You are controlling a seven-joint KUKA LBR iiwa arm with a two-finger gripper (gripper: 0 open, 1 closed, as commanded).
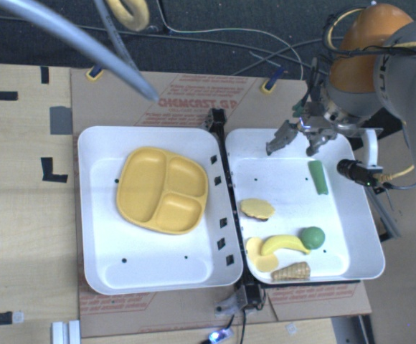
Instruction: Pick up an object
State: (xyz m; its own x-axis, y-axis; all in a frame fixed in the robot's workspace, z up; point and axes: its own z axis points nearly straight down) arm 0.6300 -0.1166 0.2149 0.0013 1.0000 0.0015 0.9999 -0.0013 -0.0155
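The gripper point(295, 142) hangs spread wide with nothing between its fingers, above the far end of the right bin point(358, 253), near the green stick point(318, 177).

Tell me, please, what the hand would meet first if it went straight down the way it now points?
Probably the bare white floor of the right bin beneath the open hand; no object lies there, though depth is unclear.

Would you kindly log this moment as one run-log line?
gripper: open, holding nothing | position: above right bin far edge | nearest: green stick | yellow plate: left bin
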